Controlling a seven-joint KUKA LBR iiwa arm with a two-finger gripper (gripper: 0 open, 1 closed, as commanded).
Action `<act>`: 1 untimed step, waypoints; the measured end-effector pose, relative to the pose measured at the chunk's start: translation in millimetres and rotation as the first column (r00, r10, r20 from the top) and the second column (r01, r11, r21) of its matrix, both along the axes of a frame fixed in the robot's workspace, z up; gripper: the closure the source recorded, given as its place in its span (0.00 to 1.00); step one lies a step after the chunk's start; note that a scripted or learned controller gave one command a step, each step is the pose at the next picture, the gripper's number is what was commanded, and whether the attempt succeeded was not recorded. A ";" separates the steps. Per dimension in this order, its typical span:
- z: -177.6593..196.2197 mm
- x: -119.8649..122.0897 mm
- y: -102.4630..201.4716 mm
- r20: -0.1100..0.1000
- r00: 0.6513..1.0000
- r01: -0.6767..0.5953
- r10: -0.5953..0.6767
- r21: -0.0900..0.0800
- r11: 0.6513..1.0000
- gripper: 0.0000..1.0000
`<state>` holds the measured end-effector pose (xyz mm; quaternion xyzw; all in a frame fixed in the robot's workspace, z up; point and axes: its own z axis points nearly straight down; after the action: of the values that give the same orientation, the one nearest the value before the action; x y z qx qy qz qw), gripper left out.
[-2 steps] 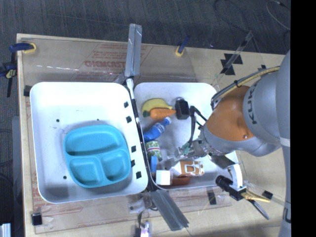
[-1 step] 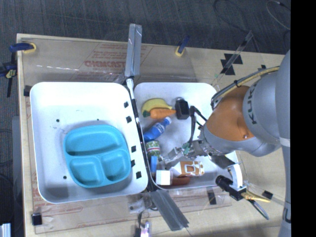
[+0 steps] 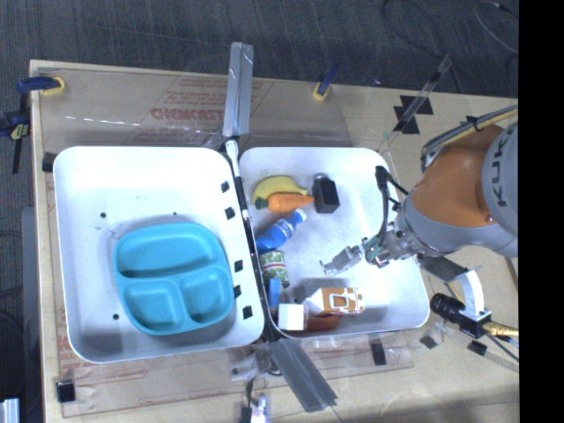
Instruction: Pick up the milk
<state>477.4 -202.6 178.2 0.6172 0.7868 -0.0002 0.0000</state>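
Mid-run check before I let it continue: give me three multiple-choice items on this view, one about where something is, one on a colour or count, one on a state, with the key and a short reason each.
1. Where does the milk carton lie?
A. In the left bin, on the tray
B. In the right bin, near its front edge
C. On the bench outside both bins

2. What colour is the divided tray in the left bin?
A. Blue
B. Red
C. Yellow

3. How does the milk carton stand relative to the end effector?
A. Lifted clear of the bin
B. Clamped between the fingers
C. Lying in the bin, apart from it

Key: 1 B, the carton rests along the right bin's near wall. 2 A, the tray is light blue. 3 C, the carton lies on its side below the end effector, with white bin floor between them.
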 end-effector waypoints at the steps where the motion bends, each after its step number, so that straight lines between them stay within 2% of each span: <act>1: -78.9 4.5 -2.1 0.010 0.872 -0.490 0.490 -0.003 0.872 0.00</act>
<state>481.8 -204.7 99.3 0.3977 0.9175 0.0028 0.0041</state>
